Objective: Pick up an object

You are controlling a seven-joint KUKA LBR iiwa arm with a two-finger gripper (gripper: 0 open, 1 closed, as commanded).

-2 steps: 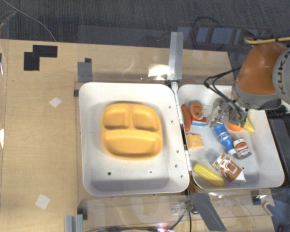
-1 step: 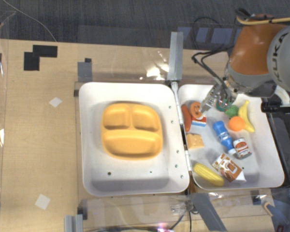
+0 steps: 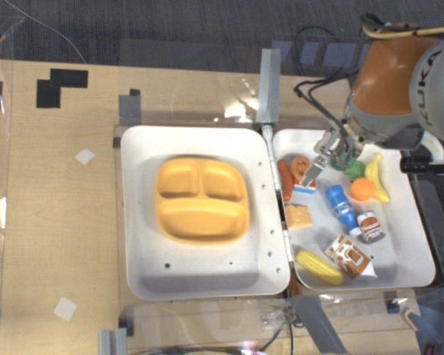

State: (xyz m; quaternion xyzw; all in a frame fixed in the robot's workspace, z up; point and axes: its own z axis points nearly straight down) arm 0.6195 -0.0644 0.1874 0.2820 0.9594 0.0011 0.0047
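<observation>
Nearest the camera, along the near wall of the right bin, lie a corn cob and a brown-and-white snack packet, the two just beside each other; farther in sit a small jar with a red-and-white label, a blue bottle, a tan wedge like cheese against the left wall, an orange touching a banana, a green item partly under the arm, and a reddish sausage-like piece beside a round orange-red thing; any of these could be the object to pick. The gripper hangs at the far left of this bin, fingers pointing down over a small white-and-blue carton; nothing sits between them, and I cannot tell whether they are spread or closed.

Crowding is the main risk, I judge; the carton, sausage and round piece lie so close that a descent could wedge a finger on a neighbour, nudge things aside, or close on two at once; smooth rounded shapes may also squirt out.

The left bin holds only a yellow divided tray; both bins rest on a pale wooden bench with black markers at far left; dark carpet lies beyond.
</observation>
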